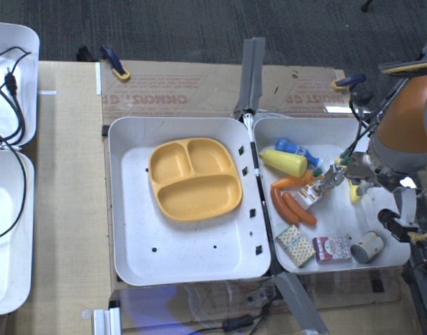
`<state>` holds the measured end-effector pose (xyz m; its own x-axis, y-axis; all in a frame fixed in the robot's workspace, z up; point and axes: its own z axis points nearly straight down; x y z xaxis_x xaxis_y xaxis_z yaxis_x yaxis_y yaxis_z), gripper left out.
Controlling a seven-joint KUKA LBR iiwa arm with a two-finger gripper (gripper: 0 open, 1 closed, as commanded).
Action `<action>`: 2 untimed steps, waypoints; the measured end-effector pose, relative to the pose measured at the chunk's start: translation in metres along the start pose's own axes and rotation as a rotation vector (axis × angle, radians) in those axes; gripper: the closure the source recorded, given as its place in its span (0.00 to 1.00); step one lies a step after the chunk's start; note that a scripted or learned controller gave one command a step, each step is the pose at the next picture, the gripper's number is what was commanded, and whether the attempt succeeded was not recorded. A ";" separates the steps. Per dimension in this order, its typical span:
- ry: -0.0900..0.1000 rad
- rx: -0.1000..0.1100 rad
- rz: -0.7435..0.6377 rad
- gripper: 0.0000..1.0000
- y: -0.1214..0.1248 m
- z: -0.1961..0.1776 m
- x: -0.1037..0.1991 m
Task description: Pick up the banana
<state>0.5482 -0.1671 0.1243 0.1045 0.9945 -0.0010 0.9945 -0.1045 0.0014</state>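
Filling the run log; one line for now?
end effector above right bin | beside orange sausages | yellow plate in left bin

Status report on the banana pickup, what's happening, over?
Claw low over right white bin, above orange sausage-shaped toys. Banana uncertain: small yellow sliver beside wrist, partly hidden.

I'm looking at a robotics lab: two white bins on a cardboard-covered bench with clamps, loose cables, grey carpet, toy food
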 end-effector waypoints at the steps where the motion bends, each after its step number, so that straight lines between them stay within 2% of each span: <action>1: 0.007 -0.022 -0.014 0.00 0.028 0.018 -0.039; 2: 0.006 -0.035 -0.012 1.00 0.032 0.004 -0.040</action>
<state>0.5758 -0.2105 0.1208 0.0920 0.9957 0.0049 0.9951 -0.0921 0.0359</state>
